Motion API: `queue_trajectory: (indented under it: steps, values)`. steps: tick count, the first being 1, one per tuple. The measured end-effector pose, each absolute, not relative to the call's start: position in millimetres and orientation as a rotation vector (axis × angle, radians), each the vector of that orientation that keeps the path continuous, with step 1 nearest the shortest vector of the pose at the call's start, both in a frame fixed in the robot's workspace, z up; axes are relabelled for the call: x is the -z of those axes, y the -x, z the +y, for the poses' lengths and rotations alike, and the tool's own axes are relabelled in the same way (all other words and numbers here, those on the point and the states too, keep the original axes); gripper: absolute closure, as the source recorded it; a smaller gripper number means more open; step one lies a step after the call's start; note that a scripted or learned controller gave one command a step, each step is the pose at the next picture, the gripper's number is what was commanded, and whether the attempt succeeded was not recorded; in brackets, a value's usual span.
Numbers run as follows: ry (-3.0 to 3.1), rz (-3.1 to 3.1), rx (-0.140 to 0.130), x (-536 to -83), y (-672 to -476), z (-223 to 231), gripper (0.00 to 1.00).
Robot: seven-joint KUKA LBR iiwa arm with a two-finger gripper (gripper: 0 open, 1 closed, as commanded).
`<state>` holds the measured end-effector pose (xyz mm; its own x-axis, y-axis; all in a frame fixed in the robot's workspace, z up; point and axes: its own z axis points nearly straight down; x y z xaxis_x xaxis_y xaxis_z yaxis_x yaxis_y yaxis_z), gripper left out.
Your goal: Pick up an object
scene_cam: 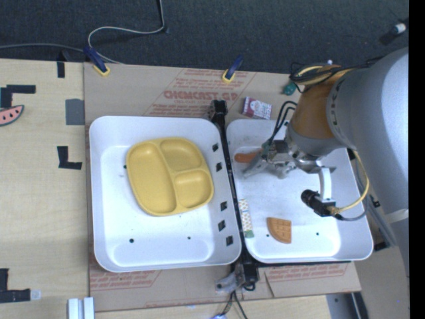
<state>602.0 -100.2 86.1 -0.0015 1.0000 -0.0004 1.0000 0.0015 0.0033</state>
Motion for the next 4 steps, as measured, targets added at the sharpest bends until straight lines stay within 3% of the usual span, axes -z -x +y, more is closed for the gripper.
queue_trajectory:
  steps: [1,2,3,4]
  values:
    - [-2.217,2.221,-0.003,-96,-601.9,-101,1.0]
    - [-2.218,2.221,-0.003,-96,-601.8,-100,0.0]
    - [-2.22,2.223,-0.001,-86,-612.1,-95,0.0]
    - [-2.218,2.222,-0.003,-95,-612.6,-95,1.0]
